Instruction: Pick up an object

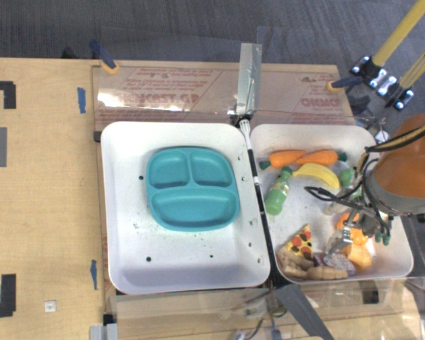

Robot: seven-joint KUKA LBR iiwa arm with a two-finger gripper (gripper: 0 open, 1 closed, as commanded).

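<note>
Two shallow white plastic bins were recorded side by side: the left bin point(120, 190) and the right bin point(400, 261). One grey arm with an orange band point(404, 172) was noted reaching in from the right, over the right bin.

One teal three-compartment plastic tray point(193, 188) was logged, lying in the left bin, well apart from the arm.

In the right bin were counted: one orange toy carrot point(301, 158) along the far side; one yellow toy banana point(319, 176) just beside it; one green toy bottle point(278, 193) tilted near the dividing wall; one toy pizza slice point(299, 244) at the near side; and one cluster of small orange, purple and tan pieces point(340, 261) too crowded to be counted.

One gripper point(347, 236) was recorded low over that cluster, wrapped in cables. How wide it stood, and whether anything was in it, could not be told.

Risks were judged as follows. The cluster was packed tight, so two pieces might be pinched together, or one squeezed out sideways. The near wall stood close, so a finger might be blocked. The loose cables might snag a neighbouring toy.
</note>
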